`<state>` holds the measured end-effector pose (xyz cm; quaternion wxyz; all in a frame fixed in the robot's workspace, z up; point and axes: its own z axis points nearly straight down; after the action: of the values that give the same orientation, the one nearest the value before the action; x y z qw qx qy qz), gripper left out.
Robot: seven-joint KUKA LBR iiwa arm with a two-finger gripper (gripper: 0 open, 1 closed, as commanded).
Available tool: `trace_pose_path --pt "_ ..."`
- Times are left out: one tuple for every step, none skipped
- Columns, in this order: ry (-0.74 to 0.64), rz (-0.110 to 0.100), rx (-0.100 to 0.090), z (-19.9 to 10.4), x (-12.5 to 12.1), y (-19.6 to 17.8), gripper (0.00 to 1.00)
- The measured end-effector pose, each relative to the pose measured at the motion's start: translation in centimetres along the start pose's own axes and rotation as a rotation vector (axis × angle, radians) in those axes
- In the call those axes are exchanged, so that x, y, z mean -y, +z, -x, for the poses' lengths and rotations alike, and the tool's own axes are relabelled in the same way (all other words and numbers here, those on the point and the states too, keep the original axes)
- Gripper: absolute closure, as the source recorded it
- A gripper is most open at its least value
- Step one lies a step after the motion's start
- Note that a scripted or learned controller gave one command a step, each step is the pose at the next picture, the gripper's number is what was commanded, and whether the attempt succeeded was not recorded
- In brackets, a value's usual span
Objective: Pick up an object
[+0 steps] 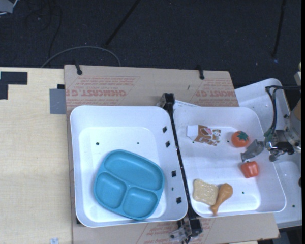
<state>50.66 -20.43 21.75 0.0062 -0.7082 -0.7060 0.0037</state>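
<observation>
The right bin (229,117) holds several small items. A white and brown packet (205,134) lies near its far side, with an orange-red tomato (239,139) to the right of it. Below the tomato is a red pepper (249,170). A bread slice (204,191) and a drumstick (222,195) lie touching at the near side. My gripper (263,151) hangs over the bin's right edge, between the tomato and the pepper and a little to their right. Its fingers (252,150) stand open with nothing between them.
The left bin (86,123) holds a blue divided plate (128,184). A black divider (175,161) runs between the two bins. Cardboard lies under both bins, and a pale wooden bench top (25,156) extends to the left. White sheeting (254,90) lies at the right.
</observation>
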Motion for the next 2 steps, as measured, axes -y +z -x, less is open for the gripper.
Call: trace_pose_path --pt "-0.003 0.012 0.003 0.0 -0.3 -0.6 0.00" --pt "-0.004 0.006 0.000 -0.6 -0.6 5.6 0.00"
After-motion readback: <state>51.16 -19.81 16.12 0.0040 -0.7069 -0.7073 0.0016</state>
